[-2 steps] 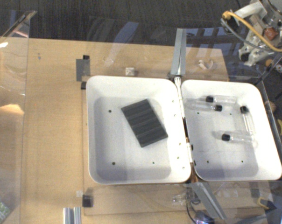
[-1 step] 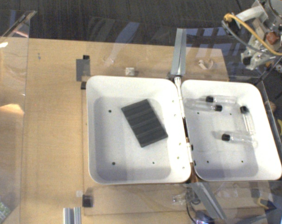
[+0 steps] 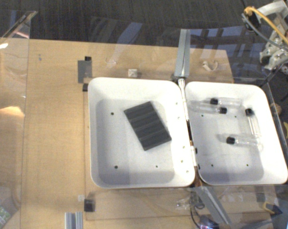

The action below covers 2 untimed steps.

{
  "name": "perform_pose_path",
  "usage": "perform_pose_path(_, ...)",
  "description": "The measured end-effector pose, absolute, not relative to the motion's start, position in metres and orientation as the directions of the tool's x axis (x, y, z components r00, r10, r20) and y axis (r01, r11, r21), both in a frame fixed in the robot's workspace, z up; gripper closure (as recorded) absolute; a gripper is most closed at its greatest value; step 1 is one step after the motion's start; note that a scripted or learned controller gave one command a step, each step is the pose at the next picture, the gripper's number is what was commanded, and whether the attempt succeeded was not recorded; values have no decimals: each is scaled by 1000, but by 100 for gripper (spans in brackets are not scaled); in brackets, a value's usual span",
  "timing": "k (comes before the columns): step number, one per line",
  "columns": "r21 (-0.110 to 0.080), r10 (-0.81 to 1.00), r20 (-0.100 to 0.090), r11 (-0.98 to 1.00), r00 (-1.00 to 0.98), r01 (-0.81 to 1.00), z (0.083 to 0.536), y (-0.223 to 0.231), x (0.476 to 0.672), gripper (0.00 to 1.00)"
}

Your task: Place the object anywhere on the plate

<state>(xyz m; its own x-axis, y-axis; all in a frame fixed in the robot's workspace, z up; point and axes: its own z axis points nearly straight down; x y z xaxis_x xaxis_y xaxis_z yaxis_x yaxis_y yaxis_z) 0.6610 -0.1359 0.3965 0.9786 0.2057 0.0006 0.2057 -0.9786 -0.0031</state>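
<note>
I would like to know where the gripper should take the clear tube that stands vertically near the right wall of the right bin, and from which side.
Grip the clear tube at mid-length, below its black cap, coming straight down from above. It lies flat, running top to bottom in the view, so the fingers should probably close across its narrow width. The right bin's wall is close, leaving little room on that side.

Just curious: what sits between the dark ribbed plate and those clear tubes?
In the camera view, the two bins' touching rims separate the plate from the tubes.
</note>
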Motion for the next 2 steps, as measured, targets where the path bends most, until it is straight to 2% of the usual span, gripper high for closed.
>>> perform_pose_path(1, 0, 210, -2, -978, 978, 210, 377, -156, 661, 100)
perform_pose_path(2, 0, 205, 0, -979, 979, 205, 358, -145, 661, 100)
